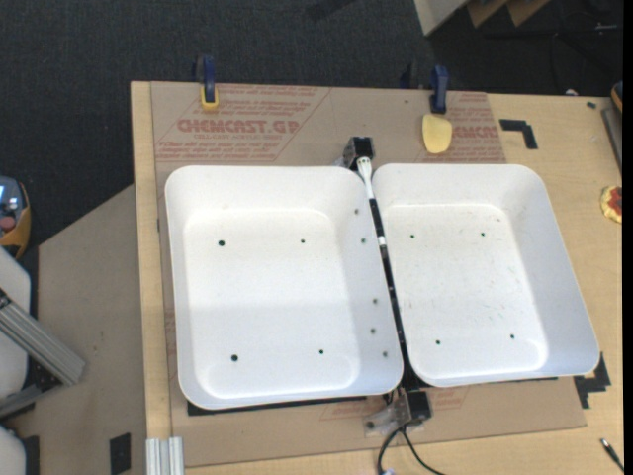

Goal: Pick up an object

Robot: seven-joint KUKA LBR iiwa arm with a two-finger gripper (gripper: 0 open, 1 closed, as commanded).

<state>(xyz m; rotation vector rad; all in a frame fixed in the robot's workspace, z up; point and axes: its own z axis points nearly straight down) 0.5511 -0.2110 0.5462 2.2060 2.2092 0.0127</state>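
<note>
Two shallow white bins sit side by side on the brown worktop [297,117], which carries faded red lettering towards 12 o'clock. The left bin [188,295] has four small dark dots on its floor, one near each corner, and a band of shadow lies across its 6 o'clock half. The right bin [554,295] has the same four dots, and fine dark speckles are scattered over its floor. A thin black strip [386,275] runs between the two bins from 12 to 6 o'clock, touching both rims, with a small black-and-white fitting [358,150] at its 12 o'clock end and a cable [401,451] trailing off at its 6 o'clock end. Two blue clamps [207,71] grip the worktop's 12 o'clock edge, and a yellow pad [436,134] lies just below the right-hand one. A black corner mark [518,133] sits at about 1 o'clock of the right bin. Dark carpet [99,28] surrounds the worktop. I cannot tell whether the tool is apart or together, nor where the object to be picked lies.
</note>
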